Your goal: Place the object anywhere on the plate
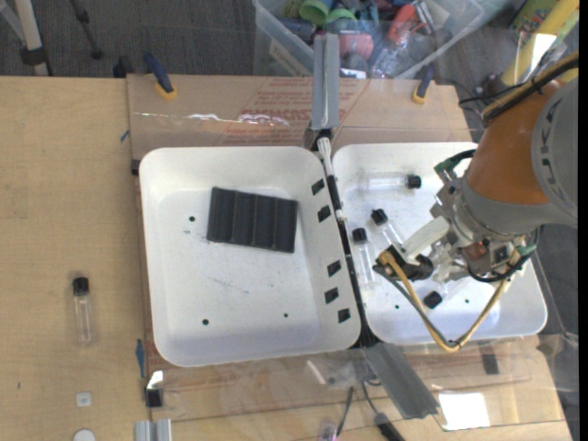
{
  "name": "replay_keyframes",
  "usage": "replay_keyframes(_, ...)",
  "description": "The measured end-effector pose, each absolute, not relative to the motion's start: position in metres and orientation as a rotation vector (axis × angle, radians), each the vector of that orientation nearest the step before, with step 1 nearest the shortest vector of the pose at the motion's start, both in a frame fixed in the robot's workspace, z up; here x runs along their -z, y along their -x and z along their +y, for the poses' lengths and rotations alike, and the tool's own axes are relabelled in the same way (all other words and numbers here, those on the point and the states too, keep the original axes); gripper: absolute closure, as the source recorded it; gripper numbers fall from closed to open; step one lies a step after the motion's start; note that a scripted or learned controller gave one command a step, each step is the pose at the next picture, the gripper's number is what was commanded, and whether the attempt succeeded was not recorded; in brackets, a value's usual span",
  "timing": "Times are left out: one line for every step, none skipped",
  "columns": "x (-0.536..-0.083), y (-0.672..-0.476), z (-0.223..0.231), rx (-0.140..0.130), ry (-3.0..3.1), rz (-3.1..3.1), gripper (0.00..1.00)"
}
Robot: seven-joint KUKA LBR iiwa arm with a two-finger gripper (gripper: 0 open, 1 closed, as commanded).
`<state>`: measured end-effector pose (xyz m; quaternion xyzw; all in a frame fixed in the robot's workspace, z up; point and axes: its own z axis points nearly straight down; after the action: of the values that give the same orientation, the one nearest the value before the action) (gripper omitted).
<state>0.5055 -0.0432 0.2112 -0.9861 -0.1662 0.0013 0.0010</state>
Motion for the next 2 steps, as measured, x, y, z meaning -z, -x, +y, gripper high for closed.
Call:
replay_keyframes(-0.184, -0.576, -0.029, -0.001, 3.126, -0.310, 1.00)
replay_keyframes(-0.204, -0.612, -0.043, 0.001, 3.117, -0.380, 1.00)
